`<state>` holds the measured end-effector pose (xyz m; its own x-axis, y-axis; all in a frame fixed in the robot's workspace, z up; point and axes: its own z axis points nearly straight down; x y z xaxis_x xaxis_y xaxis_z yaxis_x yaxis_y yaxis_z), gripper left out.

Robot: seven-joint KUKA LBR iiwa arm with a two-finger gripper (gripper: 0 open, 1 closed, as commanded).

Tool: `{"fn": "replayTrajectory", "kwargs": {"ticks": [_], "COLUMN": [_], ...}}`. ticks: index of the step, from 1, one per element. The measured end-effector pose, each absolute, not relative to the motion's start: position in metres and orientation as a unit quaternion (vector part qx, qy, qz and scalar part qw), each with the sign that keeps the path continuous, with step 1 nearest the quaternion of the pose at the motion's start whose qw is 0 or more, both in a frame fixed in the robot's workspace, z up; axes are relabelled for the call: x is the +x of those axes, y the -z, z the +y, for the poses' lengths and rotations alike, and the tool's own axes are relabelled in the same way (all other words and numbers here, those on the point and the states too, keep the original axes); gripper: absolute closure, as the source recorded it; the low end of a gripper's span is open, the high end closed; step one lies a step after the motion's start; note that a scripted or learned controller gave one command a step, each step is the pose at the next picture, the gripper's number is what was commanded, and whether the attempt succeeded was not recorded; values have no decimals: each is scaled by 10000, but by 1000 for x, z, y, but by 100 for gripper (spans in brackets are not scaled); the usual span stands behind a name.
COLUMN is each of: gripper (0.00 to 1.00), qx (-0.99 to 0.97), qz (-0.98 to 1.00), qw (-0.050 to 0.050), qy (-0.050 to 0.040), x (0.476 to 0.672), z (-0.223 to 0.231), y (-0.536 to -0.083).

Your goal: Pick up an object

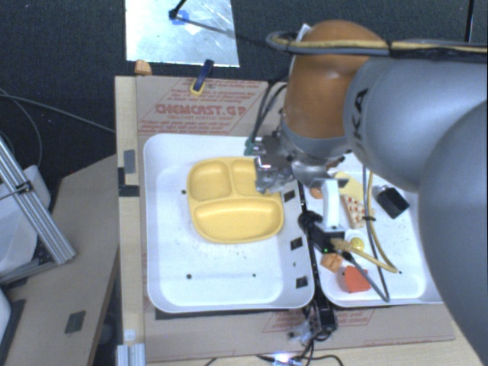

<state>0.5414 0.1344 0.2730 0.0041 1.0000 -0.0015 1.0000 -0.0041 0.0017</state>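
A yellow divided plate [229,204] lies in the left white bin [171,273], toward its back right. My gripper [268,175] hangs at the plate's right rear corner, right over its rim, under the orange wrist band. The right bin [412,284] holds several small items: an orange-red wedge [354,279], a small orange piece [331,262], a yellow spoon-like piece [367,253], a tan cracker-like piece [352,207] and a black block [392,201]. Much of the right bin is hidden by the arm.
The two bins sit side by side on a cardboard sheet [200,107]. A silvery sheet [181,20] lies beyond it. A metal frame [30,204] stands at the left. The big grey arm covers the upper right.
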Motion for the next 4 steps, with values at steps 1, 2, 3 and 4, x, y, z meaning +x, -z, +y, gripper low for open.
{"fn": "replayTrajectory", "kwargs": {"ticks": [1,2,3,4], "gripper": [100,100,100,100], "qx": [7049,7089,7038,7051], "qz": [7092,7053,7104,7091], "qw": [41,5,-21,28], "qy": [-100,-1,19,-63], "x": [495,487,486,487], "z": [138,70,139,145], "y": [-474,-440,-355,-457]}}
